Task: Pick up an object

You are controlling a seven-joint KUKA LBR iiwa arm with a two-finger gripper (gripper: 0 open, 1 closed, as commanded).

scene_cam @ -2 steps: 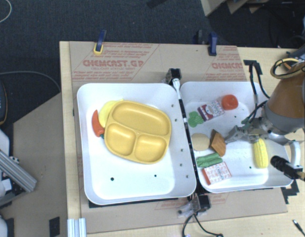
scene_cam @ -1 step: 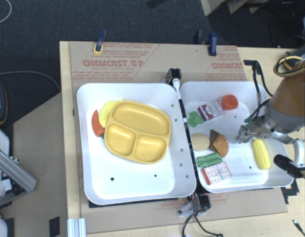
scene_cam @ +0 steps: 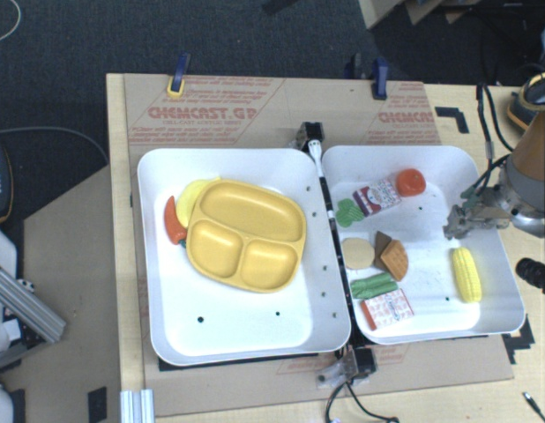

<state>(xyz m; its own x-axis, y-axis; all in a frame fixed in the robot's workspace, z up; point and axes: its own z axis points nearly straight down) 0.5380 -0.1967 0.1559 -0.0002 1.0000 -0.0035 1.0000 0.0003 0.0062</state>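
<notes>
Here, gripper (scene_cam: 462, 220) above corn cob (scene_cam: 466, 274)

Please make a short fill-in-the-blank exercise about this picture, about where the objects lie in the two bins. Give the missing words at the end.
1. The yellow divided tray lies in the ____ bin as the camera sees it.
2. The toy corn cob is ____ in colour.
3. The gripper hovers over the right bin, just above the ____ in the picture.
4. The divided tray has ____ compartments.

Missing words: left; yellow; corn cob; three
</notes>
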